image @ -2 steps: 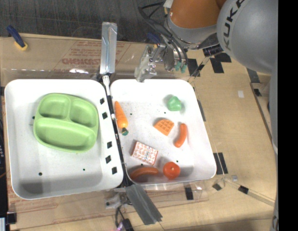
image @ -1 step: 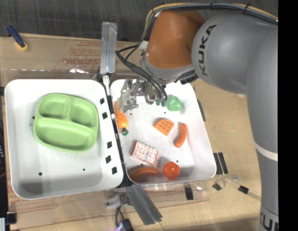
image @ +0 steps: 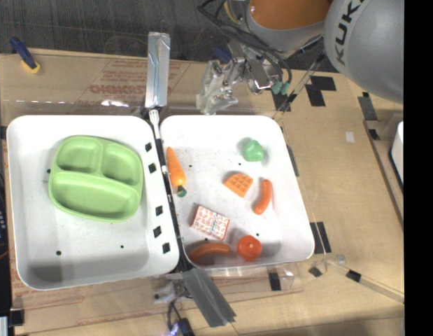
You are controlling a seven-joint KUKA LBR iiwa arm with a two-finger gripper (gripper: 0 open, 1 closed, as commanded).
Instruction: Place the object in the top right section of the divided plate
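A green divided plate (image: 97, 177) lies in the left bin (image: 27, 257), its three sections bare. The right bin (image: 293, 229) holds several toy foods: a carrot (image: 175, 170), a green piece (image: 253, 150), an orange waffle (image: 238, 184), a red sausage (image: 262, 196), a pink-and-white box (image: 210, 222), a red tomato (image: 249, 247) and a hot dog (image: 208, 251). My gripper (image: 217, 93) hangs above the back edge of the right bin, with nothing visible between its translucent fingers.
A metal divider strip (image: 158, 68) runs back from the seam between the bins. Cables hang by the wrist (image: 272, 75). Black tape marks (image: 321, 84) sit on the bench to the right.
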